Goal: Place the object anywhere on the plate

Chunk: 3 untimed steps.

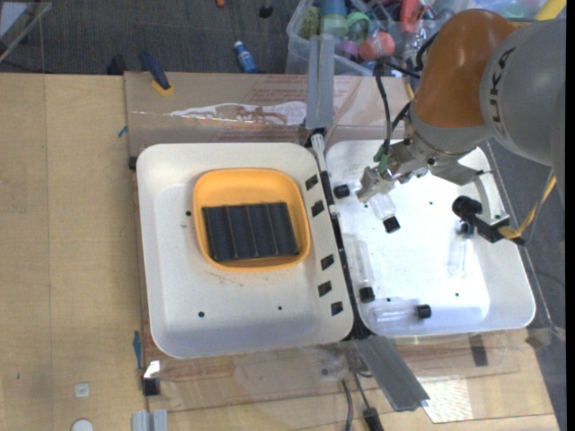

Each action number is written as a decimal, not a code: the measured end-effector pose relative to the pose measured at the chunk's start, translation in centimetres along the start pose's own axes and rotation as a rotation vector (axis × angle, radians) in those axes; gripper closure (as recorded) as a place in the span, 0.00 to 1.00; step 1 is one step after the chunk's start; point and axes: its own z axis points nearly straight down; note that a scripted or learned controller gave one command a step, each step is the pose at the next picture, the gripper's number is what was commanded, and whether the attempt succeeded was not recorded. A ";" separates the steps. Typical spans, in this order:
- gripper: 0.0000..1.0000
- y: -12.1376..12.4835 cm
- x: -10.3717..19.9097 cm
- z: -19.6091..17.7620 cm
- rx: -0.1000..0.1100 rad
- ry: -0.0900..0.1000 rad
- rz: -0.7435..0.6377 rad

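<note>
gripper over right bin
orange plate holding dark slatted block in left bin, left of gripper; gripper state: can't tell.

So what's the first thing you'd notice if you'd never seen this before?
Probably the orange plate in the left bin, with a dark ribbed block lying on it. Next, the big grey and orange robot arm reaching in from the right over the right bin, where a few small clear tubes with black caps lie scattered.
</note>
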 end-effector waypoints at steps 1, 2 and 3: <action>1.00 1.2 2.1 0.0 0.000 0.000 -0.058; 0.00 1.2 2.1 0.0 0.000 0.000 -0.058; 0.00 2.8 -4.0 -0.1 -0.001 -0.001 -0.145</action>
